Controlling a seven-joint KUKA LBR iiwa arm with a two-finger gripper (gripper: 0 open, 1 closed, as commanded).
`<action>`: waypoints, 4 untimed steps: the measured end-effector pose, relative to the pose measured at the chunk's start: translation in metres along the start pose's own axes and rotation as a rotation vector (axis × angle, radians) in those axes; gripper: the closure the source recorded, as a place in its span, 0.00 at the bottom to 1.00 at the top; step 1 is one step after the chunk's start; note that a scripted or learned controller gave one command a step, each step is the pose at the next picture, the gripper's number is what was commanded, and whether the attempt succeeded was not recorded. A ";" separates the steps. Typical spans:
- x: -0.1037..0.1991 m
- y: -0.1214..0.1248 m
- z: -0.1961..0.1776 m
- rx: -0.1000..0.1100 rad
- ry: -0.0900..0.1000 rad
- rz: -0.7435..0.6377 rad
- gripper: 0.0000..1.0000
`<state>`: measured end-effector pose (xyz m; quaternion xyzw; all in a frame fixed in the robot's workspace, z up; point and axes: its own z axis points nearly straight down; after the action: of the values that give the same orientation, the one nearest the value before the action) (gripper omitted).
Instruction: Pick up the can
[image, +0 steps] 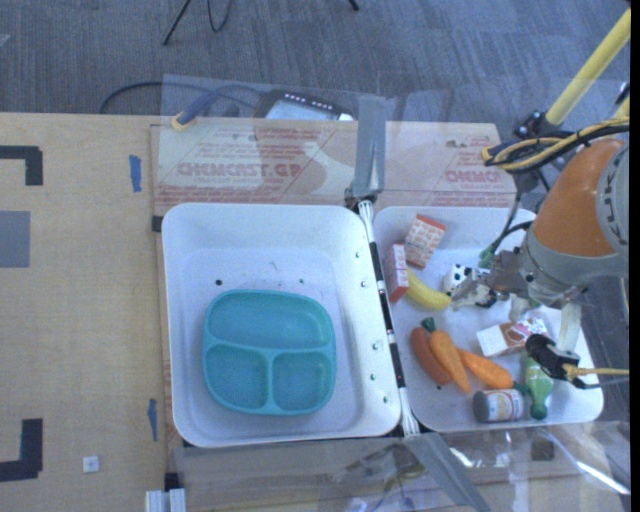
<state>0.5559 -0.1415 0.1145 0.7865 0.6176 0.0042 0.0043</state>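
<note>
Grey can (498, 405) on its side

Can (499, 405) lies on its side at near edge of right bin (440, 412), beside carrots (455, 360); gripper (478, 290) above banana (428, 294); teal tray (268, 352) in left bin (190, 300)

tray (268, 352) — teal | bins (190, 300) — white | carrots (452, 358) orange | banana (428, 294) yellow | can (498, 405) grey, red label

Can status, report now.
Gripper low over right bin, near banana, nothing seen held. Can lying on its side at the bin's near edge, untouched. Carrots and green bottle crowd it.
</note>
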 end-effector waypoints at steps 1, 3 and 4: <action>0.030 -0.085 0.025 0.007 0.003 -0.197 0.00; -0.053 -0.009 0.003 0.009 0.000 -0.369 0.00; -0.028 -0.071 0.027 0.007 0.001 -0.336 0.00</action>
<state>0.4802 -0.1518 0.0867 0.6721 0.7405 0.0015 0.0017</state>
